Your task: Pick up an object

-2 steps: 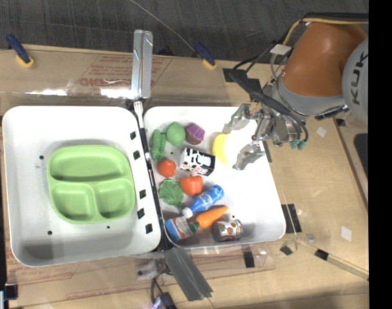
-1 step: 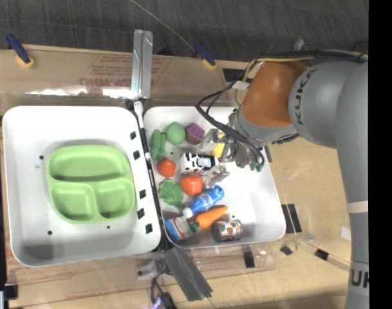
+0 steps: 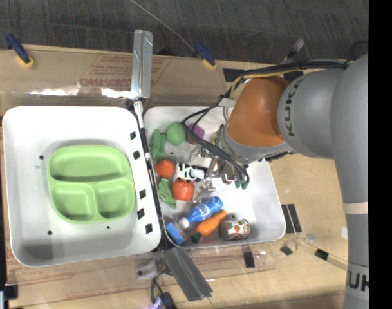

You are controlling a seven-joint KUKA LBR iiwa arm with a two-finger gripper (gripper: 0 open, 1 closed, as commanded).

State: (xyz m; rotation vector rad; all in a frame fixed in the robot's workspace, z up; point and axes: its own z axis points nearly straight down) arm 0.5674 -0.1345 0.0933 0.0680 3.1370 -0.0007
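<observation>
My gripper [image 3: 197,172] hangs low over the middle of the right bin [image 3: 268,201], below the orange wrist band. It is just right of a small red tomato [image 3: 165,168] and just above a red-orange toy [image 3: 183,190]. A green round toy [image 3: 176,132] and green leafy pieces [image 3: 158,144] lie at the bin's back left. Toward the front lie a blue bottle [image 3: 203,211], an orange carrot [image 3: 212,222] and a small can [image 3: 235,228]. The wrist and cables hide what lies under the gripper.
The left bin [image 3: 22,140] holds a green divided plate [image 3: 91,182]. A clamped divider [image 3: 143,166] separates the two bins. A metal bar [image 3: 142,63] stands at the back between them. Bare white floor shows at the right bin's right side.
</observation>
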